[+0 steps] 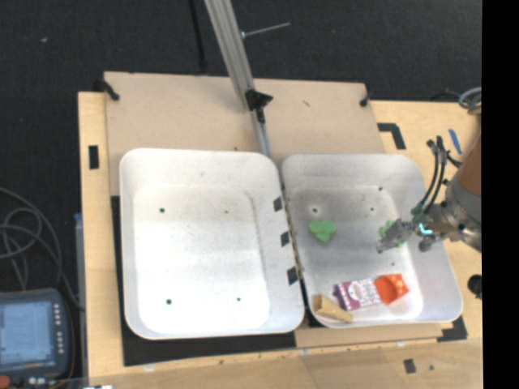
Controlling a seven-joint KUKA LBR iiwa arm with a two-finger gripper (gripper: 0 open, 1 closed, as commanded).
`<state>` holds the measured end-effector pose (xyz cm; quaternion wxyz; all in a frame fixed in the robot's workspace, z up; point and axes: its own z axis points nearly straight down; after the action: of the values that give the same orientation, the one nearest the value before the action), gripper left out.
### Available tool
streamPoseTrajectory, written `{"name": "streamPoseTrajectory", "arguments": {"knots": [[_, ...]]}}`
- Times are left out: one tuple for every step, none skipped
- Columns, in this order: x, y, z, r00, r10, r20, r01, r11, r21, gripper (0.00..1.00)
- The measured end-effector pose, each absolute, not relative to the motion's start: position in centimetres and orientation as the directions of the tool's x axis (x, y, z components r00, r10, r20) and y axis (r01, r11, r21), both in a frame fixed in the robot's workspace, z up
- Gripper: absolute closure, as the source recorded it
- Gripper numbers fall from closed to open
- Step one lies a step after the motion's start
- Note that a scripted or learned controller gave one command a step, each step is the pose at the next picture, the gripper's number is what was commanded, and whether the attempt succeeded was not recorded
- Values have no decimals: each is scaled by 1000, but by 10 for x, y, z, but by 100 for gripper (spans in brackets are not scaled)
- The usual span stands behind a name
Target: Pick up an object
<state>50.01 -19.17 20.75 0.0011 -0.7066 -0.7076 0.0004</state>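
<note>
The green toy (323,230) lay at nine o'clock from the gripper (396,237); whether its fingers were apart, I could not tell. A descent there would likely have met bare bin (357,177), missing the carton (369,292).

Two white bins (203,233) side by side on the bench (324,104), right bin holding green object (323,230), purple-orange carton (369,292), tan piece (329,306), pincer (397,235) over its right side
</note>
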Motion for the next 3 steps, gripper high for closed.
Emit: {"name": "streamPoseTrajectory", "arguments": {"knots": [[501, -192, 210, 0, 1000, -1, 1000, 0, 3, 0], [497, -203, 160, 2, 1000, -1, 1000, -2, -3, 0], [496, -204, 107, 2, 1000, -1, 1000, -2, -4, 0]]}}
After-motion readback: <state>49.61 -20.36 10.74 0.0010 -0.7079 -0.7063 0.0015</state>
